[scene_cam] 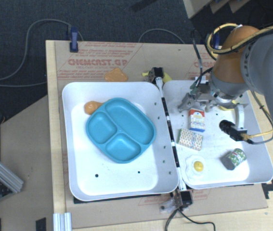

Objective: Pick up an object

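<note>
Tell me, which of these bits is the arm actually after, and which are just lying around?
Likely part of the job:
- gripper
- small carton, closest to it
- patterned packet
- toy fried egg
- green can
All four lie in the right bin.

Just lying about:
- blue divided plate, left bin
- orange piece beside it
- orange lump on the bench

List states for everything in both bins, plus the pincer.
Blue plate: right side up, compartments bare.
Orange piece: partly hidden by the plate's rim.
Carton: lying flat.
Patterned packet: lying flat beside the carton.
Toy egg: yolk up.
Can: on its side.
Pincer: low over the right bin, just above the carton.
</note>
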`<action>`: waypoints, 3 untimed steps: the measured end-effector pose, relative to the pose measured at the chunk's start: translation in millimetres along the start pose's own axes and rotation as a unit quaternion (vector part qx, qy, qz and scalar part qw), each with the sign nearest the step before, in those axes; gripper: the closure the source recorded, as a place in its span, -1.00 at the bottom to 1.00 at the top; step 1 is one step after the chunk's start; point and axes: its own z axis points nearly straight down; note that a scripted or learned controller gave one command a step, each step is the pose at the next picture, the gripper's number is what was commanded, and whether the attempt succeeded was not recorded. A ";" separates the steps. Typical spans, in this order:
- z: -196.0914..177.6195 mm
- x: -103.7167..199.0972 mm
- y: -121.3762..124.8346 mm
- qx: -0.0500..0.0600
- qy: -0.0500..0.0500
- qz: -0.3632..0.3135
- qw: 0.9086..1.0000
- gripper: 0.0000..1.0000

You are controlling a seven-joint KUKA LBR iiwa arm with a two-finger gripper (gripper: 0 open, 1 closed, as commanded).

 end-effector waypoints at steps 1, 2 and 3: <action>12.7 0.5 2.4 0.004 0.002 -0.001 1.000 -1.00; -1.4 -0.9 5.3 0.000 0.001 -0.001 1.000 1.00; 0.1 -0.9 4.4 0.001 0.001 -0.001 1.000 -1.00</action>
